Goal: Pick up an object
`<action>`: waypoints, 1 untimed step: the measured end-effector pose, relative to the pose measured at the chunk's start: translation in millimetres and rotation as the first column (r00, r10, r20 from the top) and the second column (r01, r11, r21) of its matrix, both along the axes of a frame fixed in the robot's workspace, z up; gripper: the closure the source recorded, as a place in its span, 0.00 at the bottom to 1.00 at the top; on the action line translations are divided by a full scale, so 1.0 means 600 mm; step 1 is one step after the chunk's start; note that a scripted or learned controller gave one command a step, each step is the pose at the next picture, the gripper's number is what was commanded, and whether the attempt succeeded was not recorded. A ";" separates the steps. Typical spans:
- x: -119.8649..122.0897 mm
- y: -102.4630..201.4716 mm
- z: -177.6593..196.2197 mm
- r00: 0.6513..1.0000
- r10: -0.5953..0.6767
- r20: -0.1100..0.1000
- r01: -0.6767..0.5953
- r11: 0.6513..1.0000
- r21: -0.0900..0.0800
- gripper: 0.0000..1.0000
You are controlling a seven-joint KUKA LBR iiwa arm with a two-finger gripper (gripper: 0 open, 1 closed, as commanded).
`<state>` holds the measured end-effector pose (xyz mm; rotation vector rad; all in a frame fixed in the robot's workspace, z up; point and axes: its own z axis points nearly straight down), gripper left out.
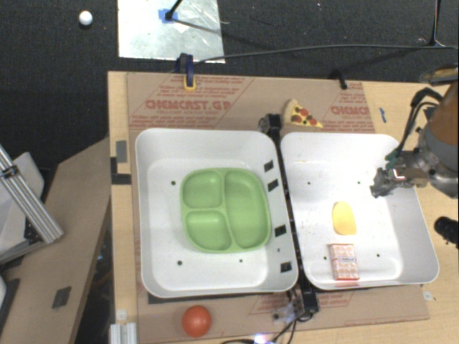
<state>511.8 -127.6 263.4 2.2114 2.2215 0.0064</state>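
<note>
While nothing is lifted yet, the scene reads plainly from the left. A small white ball (86, 18) lies on the dark floor beyond the bench, and a silvery sheet (171, 20) sits behind the brown board (215, 95), whose red print reads "CHEMCAST GP". A blue and yellow clamp (186, 71) grips the board's far edge. The left bin (154, 149) holds a green divided plate (225, 209) with three compartments, lying flat near its middle. In front of that bin, on the board's near edge, rests an orange-red ball (196, 321).

Past the dark hinge strip between the bins, a toy pizza slice (303, 114) lies on the board just behind the right bin (423, 264). Inside this bin are the likely targets: a yellow oblong piece (344, 218) near the middle, and just nearer the camera a small pink and white box (343, 261) whose printing is too small to read.

The gripper (386, 180) hangs over the right bin's far right part, apart from both items; nothing is seen between its fingers, and whether it is spread or closed I cannot tell.

My judgement of the risks: the rounded yellow piece may slip or roll away as the fingers close, and because the box lies so near it, a descent slightly off line could nudge one into the other or catch neither.
</note>
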 end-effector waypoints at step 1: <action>0.031 0.086 -0.014 1.000 0.005 -0.005 -0.005 1.000 0.003 1.00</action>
